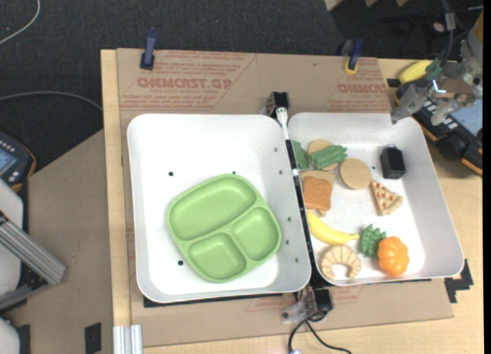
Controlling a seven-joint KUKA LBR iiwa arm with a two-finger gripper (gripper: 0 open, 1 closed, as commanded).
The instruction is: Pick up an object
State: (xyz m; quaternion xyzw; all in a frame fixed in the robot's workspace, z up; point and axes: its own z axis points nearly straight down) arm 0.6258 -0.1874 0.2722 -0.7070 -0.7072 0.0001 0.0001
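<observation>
Two white bins sat side by side before you. Your left bin (146,191) held a green divided plate (223,226) toward its near edge. Your right bin (441,214) carried the toy food: a banana (328,230), croissant (341,261) and orange pumpkin (393,256) along its near edge, a pizza slice (386,198) and black block (392,161) nearer the right wall. Your gripper (430,93) hovered past that bin's far right corner, gripping nothing; whether its jaws were parted, I could not tell.

Two blue clamps (148,49) on the cardboard sheet (230,76); green divided plate (223,226) in the left bin (146,191).
</observation>
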